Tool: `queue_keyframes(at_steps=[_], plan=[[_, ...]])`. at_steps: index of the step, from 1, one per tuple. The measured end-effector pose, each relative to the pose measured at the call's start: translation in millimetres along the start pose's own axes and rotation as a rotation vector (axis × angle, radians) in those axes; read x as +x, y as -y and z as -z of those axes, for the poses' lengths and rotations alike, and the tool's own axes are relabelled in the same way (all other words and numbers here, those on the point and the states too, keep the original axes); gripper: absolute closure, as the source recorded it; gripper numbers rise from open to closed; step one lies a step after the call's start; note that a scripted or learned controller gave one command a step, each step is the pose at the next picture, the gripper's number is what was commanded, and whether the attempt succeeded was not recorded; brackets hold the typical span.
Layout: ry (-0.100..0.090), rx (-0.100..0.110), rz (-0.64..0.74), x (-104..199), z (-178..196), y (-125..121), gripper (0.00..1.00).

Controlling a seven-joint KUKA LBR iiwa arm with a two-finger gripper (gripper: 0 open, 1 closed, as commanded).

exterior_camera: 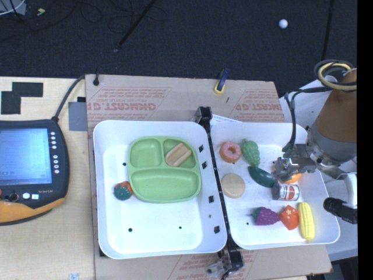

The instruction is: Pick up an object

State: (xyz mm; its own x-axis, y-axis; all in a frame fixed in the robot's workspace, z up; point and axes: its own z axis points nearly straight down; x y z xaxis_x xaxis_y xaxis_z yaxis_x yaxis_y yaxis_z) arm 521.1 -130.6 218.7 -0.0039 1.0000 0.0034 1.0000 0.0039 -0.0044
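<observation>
Gripper [288, 169]: it is lowered in the right bin [326, 238], above a small can [289, 191]; open or closed cannot be told.
Objects: the can lies just beside a dark green vegetable [261, 176]; a red strawberry [289, 217] and a corn cob [306, 220] lie nearer.
Risk: the vegetable may be caught with the can, because they are crowded.

From my seat, the gripper [287, 169] sits low over the right bin [332, 229], its fingertips too small and cluttered for me to read. It partly covers a small can [288, 192]. The arm [341, 112] is cut off at the right edge.
</observation>
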Motion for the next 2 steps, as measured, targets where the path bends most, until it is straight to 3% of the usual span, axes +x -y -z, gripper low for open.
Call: queue_keyframes(at_steps=[2], plan=[[0.001,-0.002,0.001,103,7,-5,1.0]])
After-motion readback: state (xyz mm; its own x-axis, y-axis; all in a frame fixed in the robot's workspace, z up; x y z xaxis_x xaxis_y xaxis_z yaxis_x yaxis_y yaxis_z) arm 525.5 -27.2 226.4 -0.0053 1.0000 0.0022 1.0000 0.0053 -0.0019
